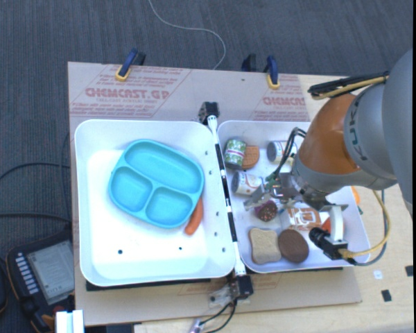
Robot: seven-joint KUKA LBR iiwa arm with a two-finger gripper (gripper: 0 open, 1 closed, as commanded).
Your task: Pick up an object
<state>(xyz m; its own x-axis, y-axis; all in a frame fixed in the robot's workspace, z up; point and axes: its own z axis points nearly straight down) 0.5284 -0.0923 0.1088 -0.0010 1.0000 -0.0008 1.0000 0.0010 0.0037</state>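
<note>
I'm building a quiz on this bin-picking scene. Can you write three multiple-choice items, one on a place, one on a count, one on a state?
1. Where does the carrot lie?
A. In the left bin, against the blue tray's lower right edge
B. In the right bin
C. On the floor

2. How many compartments has the blue tray?
A. Two
B. Three
C. Five

3. How does the gripper stand?
A. Over the left bin
B. Down among the things in the right bin
C. Off the bench

Answers: 1 A, the carrot touches the tray's rim; 2 B, one long and two smaller wells; 3 B, it sits amid the food items.
</note>
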